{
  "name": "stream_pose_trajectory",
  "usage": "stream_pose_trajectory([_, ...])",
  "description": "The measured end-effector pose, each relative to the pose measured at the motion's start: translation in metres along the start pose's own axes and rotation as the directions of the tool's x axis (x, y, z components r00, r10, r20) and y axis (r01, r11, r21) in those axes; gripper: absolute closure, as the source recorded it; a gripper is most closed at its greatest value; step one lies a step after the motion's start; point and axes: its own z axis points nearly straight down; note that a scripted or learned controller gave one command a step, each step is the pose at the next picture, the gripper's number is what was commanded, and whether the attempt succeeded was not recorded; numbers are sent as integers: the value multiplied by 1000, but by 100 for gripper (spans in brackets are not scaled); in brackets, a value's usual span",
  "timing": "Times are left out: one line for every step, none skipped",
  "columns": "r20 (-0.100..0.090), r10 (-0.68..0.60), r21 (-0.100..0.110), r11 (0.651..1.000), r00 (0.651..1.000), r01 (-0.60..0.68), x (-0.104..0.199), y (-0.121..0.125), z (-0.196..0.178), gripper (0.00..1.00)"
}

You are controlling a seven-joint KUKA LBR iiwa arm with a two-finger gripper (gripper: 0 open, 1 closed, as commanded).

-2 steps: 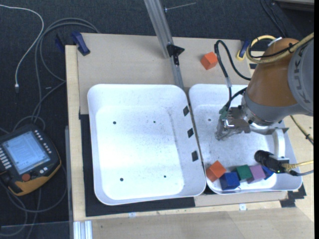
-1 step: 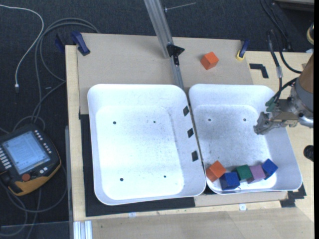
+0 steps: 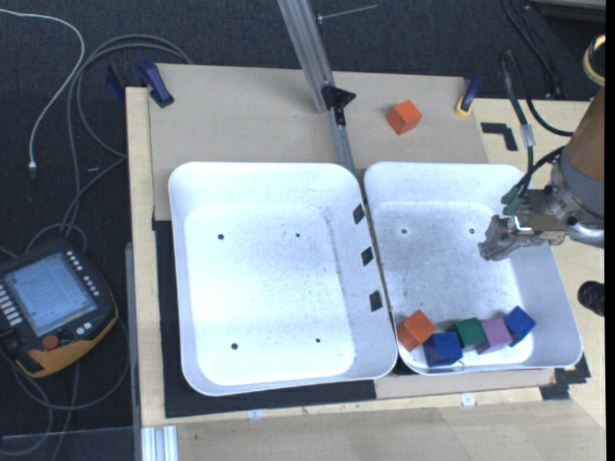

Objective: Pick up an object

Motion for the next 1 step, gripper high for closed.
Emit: stream_pose_trajectory([-1,-2,1,1000,1000,2,39,1,-6,100])
